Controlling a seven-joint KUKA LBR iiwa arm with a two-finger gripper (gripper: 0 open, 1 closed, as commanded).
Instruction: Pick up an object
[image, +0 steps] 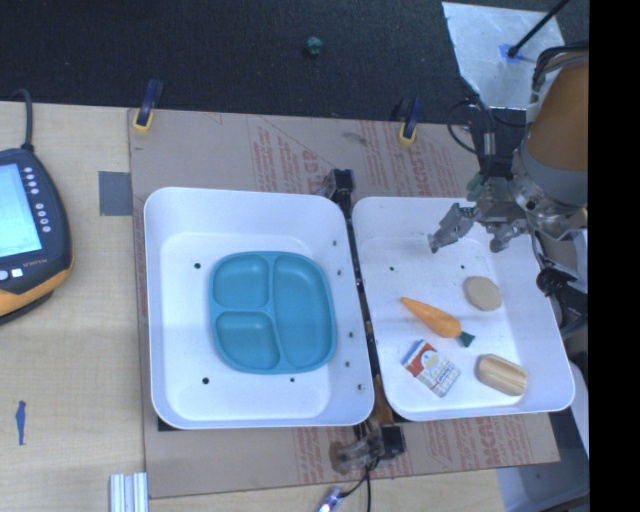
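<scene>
The table (80, 350) carries a sheet of brown cardboard (250, 150) clipped at its far edge, and on it two shallow white bins sit side by side, touching along their inner walls. The left bin (180, 390) holds a blue divided plate (272, 311) lying flat near its middle. The right bin (400, 400) holds four small things in its near half: an orange carrot (431, 315) lying at a slant, a pale round stone-like piece (483, 293) just beyond it, a tan bread-like roll (500, 373) near the front right corner, and a small printed carton (431, 368) beside the roll. The grey arm (555, 120) reaches in from the right, and its claw (478, 233) hangs over the far part of the right bin with its fingers spread apart and nothing between them, well clear of the carrot. A handheld control pendant (25, 230) rests at the table's left edge.
</scene>
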